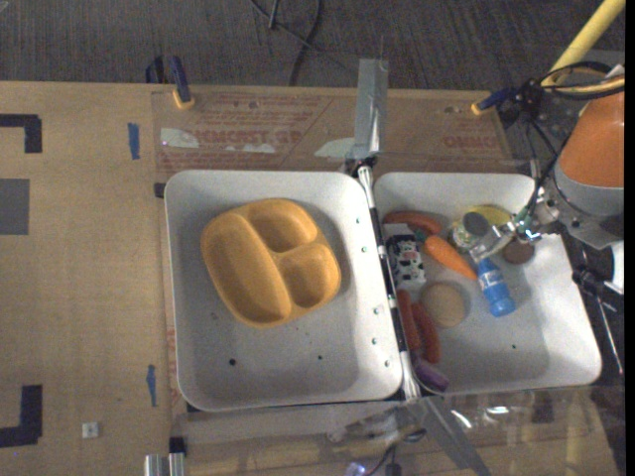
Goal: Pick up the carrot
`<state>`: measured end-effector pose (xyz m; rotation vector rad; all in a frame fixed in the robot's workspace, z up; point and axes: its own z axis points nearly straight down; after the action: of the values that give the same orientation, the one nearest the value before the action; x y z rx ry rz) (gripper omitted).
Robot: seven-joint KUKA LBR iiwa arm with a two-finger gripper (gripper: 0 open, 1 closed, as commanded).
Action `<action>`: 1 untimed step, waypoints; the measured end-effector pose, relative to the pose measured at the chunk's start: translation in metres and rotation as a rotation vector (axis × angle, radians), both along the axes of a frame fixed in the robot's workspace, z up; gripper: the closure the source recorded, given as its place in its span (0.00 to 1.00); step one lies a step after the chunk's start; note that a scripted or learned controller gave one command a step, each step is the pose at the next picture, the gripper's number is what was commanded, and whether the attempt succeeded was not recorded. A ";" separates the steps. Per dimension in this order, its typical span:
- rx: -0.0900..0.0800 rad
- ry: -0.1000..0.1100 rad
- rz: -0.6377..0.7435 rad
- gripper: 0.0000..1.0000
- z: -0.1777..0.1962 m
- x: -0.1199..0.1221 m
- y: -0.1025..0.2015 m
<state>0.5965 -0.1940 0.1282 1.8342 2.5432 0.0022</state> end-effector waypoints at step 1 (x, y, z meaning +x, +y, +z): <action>-0.002 0.003 -0.052 0.00 -0.037 0.049 0.063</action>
<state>0.6459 -0.1307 0.0913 1.9004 2.4962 -0.0038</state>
